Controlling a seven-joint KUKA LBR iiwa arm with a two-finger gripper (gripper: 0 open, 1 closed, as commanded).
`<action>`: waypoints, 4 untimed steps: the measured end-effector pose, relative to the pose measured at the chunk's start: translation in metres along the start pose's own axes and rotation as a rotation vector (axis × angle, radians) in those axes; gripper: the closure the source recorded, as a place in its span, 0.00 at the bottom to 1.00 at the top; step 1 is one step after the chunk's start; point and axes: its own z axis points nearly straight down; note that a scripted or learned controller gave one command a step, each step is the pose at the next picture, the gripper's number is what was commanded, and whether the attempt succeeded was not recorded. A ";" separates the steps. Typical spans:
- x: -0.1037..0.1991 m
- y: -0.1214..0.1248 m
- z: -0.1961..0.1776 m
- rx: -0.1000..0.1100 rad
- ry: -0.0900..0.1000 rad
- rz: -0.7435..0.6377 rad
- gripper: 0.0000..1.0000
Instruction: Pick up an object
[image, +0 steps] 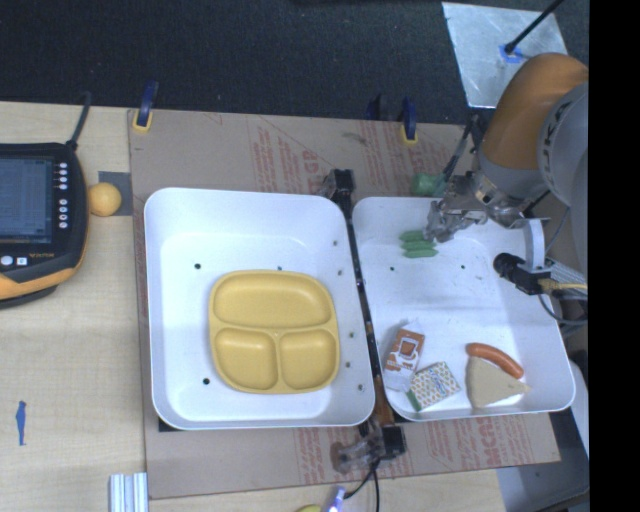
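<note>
My gripper (438, 228) hangs over the far left part of the right bin (470, 300), its tip just above and to the right of a small green object (418, 245) lying on the bin floor. Whether the tip touches the green object cannot be told. Toward the near edge of that bin lie a small orange-and-white carton (405, 353), a patterned packet (434, 385), a red sausage (494, 359) and a pale wedge (494, 386).
The left bin (180, 300) holds a yellow divided plate (273, 330). A black-and-orange handheld pendant (35, 220) and a yellow ball (104, 198) rest on the bench at left. A green piece (429, 184) sits just beyond the right bin's far rim.
</note>
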 end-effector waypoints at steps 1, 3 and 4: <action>0.000 0.000 0.000 0.000 0.000 0.000 0.00; 0.005 0.000 0.046 -0.004 0.001 0.006 0.00; 0.014 0.000 0.046 -0.001 0.001 0.004 0.00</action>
